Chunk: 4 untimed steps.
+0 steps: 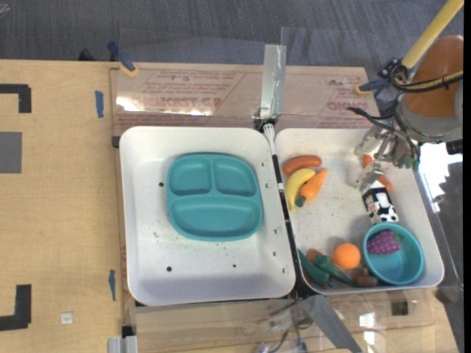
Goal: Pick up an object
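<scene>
Gripper [377, 160] hangs over the right bin [335, 204], just above the black-and-white toy [379, 203]; we cannot tell its state. We would centre over that toy, drop straight, and keep clear of the blue bowl [397, 256] beside it.

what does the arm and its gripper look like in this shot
The arm has a rounded orange band over a grey body. Dark cables run across it, and a yellowish rod slants up beside it. The gripper below is a cluster of silvery metal parts, with small orange-red bits near its lower end.
</scene>
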Tool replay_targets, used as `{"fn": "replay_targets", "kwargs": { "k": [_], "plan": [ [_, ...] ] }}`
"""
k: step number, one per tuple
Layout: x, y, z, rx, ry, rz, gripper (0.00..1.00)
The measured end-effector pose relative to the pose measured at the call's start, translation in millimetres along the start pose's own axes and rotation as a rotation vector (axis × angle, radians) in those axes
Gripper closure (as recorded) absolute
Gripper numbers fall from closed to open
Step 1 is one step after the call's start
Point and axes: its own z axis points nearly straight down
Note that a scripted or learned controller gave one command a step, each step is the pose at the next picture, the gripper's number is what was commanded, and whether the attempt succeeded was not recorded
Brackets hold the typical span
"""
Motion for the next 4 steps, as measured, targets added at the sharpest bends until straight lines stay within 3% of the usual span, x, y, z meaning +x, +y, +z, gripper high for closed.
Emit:
{"fn": "replay_targets", "kwargs": {
  "k": [1,2,3,4],
  "plan": [
    [6,9,14,0.001,0.012,0.002,0.00],
    [34,5,13,0.000,0.008,0.002,0.00],
    [29,7,-2,0.000,-0.008,0.000,1.00],
    [122,-27,8,-0.005,-0.006,0.189,1.00]
  ]
}}
